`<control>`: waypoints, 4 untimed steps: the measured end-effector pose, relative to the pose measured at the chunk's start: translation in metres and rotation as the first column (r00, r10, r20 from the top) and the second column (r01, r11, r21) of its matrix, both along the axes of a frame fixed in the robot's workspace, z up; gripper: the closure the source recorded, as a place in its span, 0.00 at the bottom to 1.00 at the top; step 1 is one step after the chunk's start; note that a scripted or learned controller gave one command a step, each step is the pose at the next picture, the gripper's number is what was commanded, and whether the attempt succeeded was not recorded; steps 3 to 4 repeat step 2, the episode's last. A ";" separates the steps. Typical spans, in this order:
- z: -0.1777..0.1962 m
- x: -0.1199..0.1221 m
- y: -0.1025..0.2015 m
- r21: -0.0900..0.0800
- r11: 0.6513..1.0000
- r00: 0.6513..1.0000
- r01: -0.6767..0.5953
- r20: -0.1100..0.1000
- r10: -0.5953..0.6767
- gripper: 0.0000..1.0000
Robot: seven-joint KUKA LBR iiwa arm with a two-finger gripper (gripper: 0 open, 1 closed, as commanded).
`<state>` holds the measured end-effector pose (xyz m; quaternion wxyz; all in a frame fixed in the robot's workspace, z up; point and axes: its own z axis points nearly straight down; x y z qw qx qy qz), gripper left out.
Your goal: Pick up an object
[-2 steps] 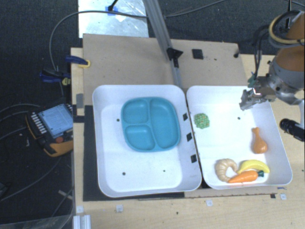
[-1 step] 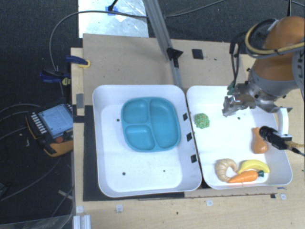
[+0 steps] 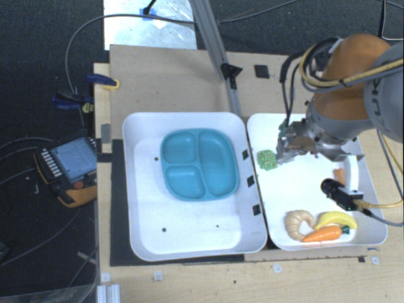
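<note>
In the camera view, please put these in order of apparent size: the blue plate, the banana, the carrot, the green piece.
1. blue plate
2. banana and carrot: alike and overlapping, so unranked
3. green piece, seemingly the smallest

I cannot make out the gripper clearly from here. It is a dark, smeared mass just beside the green object, and I cannot tell whether the two touch. The green object is too small and soft-edged for me to name. The arm covers the far right corner of the right bin and is cut off by the picture's right edge. A small orange thing near that bin's right wall is half hidden by the robot. The pale curled item beside the banana is too blurred to identify. The carrot hides part of the banana's lower side.
</note>
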<state>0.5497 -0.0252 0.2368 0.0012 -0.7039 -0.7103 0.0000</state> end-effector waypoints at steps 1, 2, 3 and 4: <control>0.000 -0.001 0.050 0.000 1.000 1.000 -0.001 0.002 0.001 1.00; -0.016 -0.015 0.101 0.000 1.000 1.000 -0.001 0.001 0.001 1.00; -0.016 -0.015 0.101 0.000 1.000 1.000 -0.001 0.001 0.001 1.00; -0.016 -0.015 0.101 0.000 1.000 1.000 -0.001 0.001 0.001 1.00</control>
